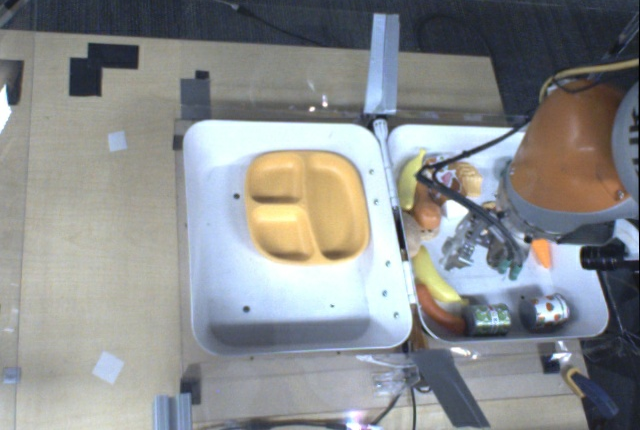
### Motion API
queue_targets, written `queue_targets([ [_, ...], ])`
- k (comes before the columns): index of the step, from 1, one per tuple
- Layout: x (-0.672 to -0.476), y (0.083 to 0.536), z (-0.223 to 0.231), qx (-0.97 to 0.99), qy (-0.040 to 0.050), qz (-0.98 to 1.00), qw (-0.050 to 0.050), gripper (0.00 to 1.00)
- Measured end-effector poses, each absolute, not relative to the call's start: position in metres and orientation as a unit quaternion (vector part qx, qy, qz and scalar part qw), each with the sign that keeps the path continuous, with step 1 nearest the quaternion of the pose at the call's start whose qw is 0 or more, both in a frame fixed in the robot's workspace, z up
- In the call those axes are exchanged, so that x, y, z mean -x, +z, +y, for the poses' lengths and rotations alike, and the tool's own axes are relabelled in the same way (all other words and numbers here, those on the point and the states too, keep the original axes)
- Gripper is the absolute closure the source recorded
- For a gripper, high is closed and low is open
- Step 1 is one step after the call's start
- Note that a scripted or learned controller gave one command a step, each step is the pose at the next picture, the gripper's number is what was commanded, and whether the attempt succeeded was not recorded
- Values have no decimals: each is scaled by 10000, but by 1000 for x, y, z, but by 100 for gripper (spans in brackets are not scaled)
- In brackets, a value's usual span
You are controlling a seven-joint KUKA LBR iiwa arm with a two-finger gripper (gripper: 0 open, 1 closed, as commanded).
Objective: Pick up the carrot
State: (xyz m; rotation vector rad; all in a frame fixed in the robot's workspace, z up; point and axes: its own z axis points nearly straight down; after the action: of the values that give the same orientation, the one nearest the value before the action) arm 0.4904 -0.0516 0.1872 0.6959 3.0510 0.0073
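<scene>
A small bright orange piece, which I take to be the carrot [541, 253], lies in the right bin [590, 323], partly hidden under the arm's wrist. My gripper [470, 249] hangs low over the middle of that bin, just left of the carrot and right of a yellow banana [434, 276]. The view shows nothing held in it. The arm's orange band [568, 150] covers the bin's right part.
The right bin also holds a second banana [408, 180], a brown rounded item [428, 214], a long orange-red item [441, 307] at the front left, and two cans [489, 319] [548, 311]. A yellow divided tray [303, 206] sits in the left bin [215, 248].
</scene>
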Motion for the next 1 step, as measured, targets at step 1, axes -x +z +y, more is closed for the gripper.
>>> queue_targets([
  [1,-488,134,-135,-2143,-6,9768,24,100],
])
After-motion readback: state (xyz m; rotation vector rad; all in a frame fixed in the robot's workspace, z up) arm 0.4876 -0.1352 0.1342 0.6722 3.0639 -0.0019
